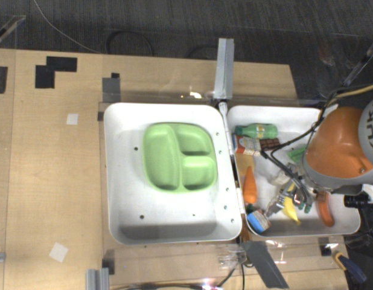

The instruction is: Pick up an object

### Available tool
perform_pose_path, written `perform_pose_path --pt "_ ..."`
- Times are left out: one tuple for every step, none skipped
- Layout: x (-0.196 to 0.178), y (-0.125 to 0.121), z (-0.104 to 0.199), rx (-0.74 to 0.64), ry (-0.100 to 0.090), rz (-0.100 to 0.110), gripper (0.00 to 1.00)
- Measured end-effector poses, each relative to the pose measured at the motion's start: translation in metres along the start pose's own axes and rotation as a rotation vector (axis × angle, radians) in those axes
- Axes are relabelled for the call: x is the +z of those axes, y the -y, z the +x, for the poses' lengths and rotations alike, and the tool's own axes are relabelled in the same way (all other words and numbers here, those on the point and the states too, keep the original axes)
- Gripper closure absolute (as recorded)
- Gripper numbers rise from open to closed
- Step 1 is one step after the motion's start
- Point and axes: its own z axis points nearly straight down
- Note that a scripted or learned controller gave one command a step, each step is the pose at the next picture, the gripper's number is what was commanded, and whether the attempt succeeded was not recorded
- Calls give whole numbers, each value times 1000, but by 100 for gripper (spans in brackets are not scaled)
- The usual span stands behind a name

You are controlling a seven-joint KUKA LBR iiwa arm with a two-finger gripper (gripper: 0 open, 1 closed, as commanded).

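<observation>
In the right bin [349, 225], near its front wall, lies the thing I would go for: a small yellow banana-shaped toy [290, 210], just under the gripper [287, 193]. It looks like light moulded plastic, smooth and rather slippery, stiff enough not to give; I would pinch it across its narrow middle, where the curve is shallowest. I cannot tell how far apart the gripper stands, since wrist hardware and cables crowd over it, and I see nothing clearly held.

Just left of the banana sits an orange carrot-shaped toy [250, 188], tapered, lying lengthwise along the bin's left wall. At the carrot's near end is a small round blue-and-white piece [256, 222], perhaps a cup or lid. Right of the banana lies a reddish-orange oval piece [326, 211]. Toward the far side rests a green plastic bottle [258, 130] on its side, with a dark brown packet [268, 144] beside it.

The left bin [123, 162] holds a pale green divided plate [179, 157], matte, with three rounded compartments. Both bins are glossy white with rounded corners, on a pale wooden bench [47, 180].
</observation>
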Motion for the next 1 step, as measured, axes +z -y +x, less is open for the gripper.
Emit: perform_pose_path --pt "-14 -3 -5 -9 16 -4 100"
